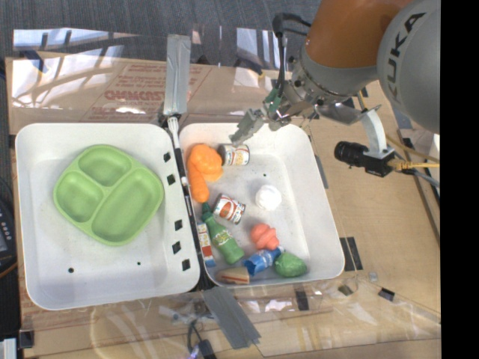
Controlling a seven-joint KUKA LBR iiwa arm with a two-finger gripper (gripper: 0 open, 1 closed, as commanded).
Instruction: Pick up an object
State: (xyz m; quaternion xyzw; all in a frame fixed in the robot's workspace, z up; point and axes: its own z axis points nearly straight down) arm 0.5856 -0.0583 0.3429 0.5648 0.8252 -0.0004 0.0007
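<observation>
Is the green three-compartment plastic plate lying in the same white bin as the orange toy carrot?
No: the green three-compartment plastic plate lies in the left white bin, while the orange toy carrot lies in the right white bin.

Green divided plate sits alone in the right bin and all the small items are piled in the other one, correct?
Not quite. The camera view shows the green divided plate alone in the left bin, not the right. The small items lie in the right bin.

A robotics lab: a KUKA arm (374,28) over 2 taped-down white bins (45,275) on a bench (389,275).
</observation>
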